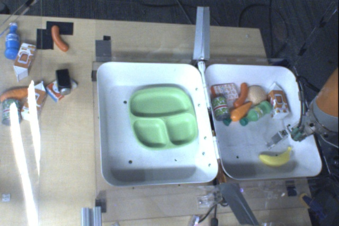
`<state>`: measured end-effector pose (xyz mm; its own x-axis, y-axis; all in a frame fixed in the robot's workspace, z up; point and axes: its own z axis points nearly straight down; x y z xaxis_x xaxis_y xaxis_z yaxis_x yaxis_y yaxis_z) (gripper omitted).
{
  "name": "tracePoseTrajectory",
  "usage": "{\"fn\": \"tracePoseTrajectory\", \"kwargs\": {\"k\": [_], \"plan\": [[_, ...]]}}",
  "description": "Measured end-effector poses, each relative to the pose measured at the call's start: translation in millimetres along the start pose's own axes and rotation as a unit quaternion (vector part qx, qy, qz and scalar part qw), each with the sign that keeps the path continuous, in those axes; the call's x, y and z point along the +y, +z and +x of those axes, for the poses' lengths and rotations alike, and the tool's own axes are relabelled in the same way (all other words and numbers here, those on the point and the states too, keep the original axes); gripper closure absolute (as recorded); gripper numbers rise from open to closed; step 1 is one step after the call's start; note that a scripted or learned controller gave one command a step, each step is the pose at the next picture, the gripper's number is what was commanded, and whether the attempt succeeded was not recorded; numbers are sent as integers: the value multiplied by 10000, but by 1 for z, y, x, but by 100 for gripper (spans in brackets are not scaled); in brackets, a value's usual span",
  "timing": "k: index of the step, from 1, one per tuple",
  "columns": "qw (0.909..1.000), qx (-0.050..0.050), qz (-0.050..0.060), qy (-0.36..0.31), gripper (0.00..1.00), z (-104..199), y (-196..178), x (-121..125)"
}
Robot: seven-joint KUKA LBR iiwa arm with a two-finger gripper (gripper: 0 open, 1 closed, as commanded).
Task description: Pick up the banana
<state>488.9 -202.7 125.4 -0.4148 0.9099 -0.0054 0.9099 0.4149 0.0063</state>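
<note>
Hovering just above the banana (276,157), my tool (282,136) grips nothing I can see. The fruit lies near the right bin's (239,162) front edge. Light and smooth, probably; I'd grasp its middle.

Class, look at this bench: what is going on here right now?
A grey robot arm reaches in from the right over the right bin. Its pincer hovers just above the banana, which lies alone near the bin's front edge, not yet grasped. Other toy foods cluster at the back of that bin. The left bin holds a green divided tray.
</note>
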Motion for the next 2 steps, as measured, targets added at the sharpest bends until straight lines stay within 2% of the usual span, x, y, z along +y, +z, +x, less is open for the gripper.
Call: {"fn": "tracePoseTrajectory", "kwargs": {"k": [1,2], "plan": [[9933,-20,-18,-1157,0,39,36,19],[9784,-2,-5,-2069,0,7,-36,4]]}}
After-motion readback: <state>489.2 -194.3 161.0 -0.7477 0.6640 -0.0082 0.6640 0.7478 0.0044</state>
